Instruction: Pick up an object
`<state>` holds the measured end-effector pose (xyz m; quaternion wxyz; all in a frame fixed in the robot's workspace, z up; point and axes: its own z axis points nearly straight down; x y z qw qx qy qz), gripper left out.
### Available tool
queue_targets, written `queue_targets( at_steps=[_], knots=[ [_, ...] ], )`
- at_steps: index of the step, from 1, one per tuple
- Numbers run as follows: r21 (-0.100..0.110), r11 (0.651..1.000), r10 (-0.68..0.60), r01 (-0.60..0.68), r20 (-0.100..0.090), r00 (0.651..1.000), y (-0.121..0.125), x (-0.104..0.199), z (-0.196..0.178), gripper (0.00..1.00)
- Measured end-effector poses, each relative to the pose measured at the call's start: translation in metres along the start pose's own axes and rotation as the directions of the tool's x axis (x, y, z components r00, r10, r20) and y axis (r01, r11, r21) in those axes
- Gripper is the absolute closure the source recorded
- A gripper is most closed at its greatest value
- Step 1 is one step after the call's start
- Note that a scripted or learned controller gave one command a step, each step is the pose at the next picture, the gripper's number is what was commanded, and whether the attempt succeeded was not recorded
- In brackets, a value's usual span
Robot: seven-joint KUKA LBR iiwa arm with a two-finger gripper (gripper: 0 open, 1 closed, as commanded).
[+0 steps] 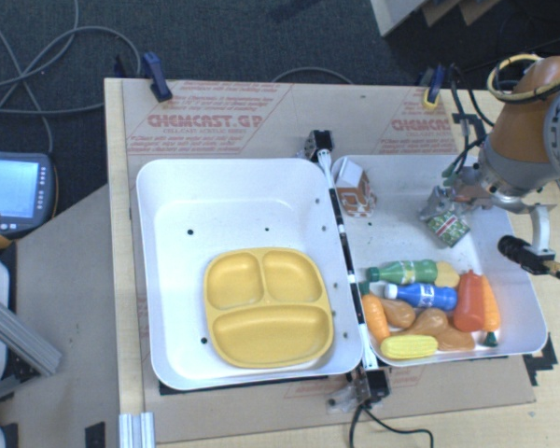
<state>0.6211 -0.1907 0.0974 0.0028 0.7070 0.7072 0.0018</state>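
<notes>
Green carton point(447, 229) sits tilted in the right bin point(532, 317), far from the yellow tray point(267, 307) in the left bin. You see the gripper point(451, 205) directly over it, touching or nearly so. Finger opening: cannot tell. Toy food pile point(427, 308) lies nearer the tray's right edge.

Arm point(532, 110) cut off by right edge.
</notes>
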Motion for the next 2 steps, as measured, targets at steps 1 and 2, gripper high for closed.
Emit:
queue_targets(
  at_steps=[1, 2],
  knots=[
    [-0.003, 1.0, -0.006, 0.006, 0.001, 1.0, 0.037, 0.055, 0.01, 1.0],
    [-0.004, 1.0, -0.007, 0.007, -0.002, 1.0, 0.01, 0.12, -0.095, 1.0]
  ],
)
